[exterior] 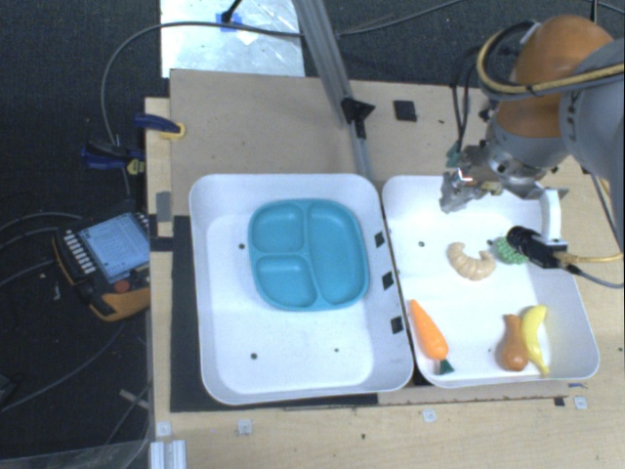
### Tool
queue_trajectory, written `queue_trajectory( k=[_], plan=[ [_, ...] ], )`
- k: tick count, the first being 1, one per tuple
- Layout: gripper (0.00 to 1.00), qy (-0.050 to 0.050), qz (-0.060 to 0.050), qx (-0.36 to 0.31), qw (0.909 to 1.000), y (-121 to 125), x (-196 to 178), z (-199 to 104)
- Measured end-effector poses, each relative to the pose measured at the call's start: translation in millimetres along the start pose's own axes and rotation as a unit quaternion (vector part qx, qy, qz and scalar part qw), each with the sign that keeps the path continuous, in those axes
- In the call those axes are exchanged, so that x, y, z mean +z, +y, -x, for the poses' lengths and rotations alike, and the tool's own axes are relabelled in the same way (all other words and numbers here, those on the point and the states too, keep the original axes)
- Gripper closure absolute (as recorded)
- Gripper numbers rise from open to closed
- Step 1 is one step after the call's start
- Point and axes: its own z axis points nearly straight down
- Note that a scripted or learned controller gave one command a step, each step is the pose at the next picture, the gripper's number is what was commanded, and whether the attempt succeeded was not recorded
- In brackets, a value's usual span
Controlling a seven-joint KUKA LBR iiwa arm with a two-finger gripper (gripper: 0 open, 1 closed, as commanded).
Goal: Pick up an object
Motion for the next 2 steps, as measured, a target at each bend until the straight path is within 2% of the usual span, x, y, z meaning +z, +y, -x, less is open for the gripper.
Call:
queue_trajectory(
  k=[1,2],
  plan=[
    [1.0,0.0,0.0,0.0,1.0,-2.0,-7.2,-61.9],
    [1.0,0.0,0.0,0.0,1.0,-5.2,-17.5,-110.1]
  ],
)
